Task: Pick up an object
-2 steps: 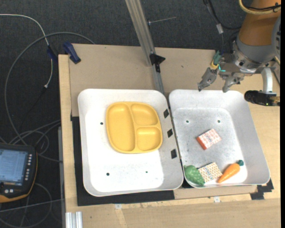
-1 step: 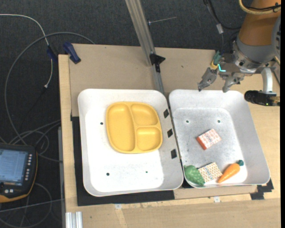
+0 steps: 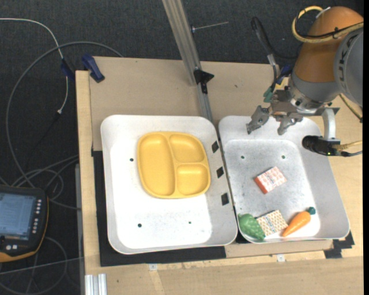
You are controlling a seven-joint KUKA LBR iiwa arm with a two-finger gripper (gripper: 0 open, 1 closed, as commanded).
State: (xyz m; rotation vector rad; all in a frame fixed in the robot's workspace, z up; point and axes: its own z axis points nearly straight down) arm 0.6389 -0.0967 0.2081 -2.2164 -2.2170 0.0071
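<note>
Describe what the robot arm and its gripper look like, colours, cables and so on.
The arm is grey with a broad, rounded orange band above the wrist. A thin yellow cable loops around the top of that band. Below sits a grey metal wrist block, ending in a two-finger gripper with dark grey fingers. A small black cylindrical part hangs off a pale bracket beside it.

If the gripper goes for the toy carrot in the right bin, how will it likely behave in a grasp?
The toy carrot looks smooth and tapered, so it may slip out of a pinch. Being rounded, it is apt to roll if nudged. It lies against the patterned packet near the right bin's front rim, so fingers may bump both.
</note>
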